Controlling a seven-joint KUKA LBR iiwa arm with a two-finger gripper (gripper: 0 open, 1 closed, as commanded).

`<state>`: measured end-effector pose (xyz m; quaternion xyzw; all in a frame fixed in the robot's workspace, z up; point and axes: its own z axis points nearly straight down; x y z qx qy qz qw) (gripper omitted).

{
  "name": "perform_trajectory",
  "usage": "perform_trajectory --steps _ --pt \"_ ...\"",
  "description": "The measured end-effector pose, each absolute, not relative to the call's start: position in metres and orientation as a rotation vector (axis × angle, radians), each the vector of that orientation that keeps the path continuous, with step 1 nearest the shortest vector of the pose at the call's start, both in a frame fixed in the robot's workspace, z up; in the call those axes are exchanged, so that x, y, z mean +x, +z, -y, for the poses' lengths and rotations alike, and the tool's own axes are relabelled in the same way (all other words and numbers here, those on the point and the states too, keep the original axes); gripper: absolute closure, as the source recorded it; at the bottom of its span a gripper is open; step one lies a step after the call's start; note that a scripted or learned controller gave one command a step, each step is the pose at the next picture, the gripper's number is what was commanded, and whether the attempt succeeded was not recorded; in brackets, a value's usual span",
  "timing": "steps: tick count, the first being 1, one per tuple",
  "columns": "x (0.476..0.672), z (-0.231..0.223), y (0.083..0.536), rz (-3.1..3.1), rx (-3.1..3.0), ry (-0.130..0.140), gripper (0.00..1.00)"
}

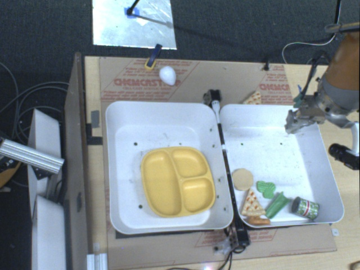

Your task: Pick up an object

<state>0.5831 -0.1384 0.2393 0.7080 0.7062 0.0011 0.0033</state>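
end effector (296, 121) over right bin (315, 151) far edge; food (264, 198) near edge.

Bench (135, 75) with two bins (163, 117)

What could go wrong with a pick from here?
The pizza slice, green toy, can and cookie crowd the right bin's near corner, so a grasp may nudge neighbours or catch two. The tool hangs far from them, over the bin's far side. The can may roll.
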Motion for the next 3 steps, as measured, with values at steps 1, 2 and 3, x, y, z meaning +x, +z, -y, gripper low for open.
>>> perform_trajectory --steps 1,2,3 --pt "0.628 0.206 0.215 -2.215 2.220 0.000 1.00" --pt "0.603 0.194 0.245 -2.220 2.218 0.004 1.00" --pt "0.618 0.201 0.212 -2.224 2.217 -0.001 1.00"
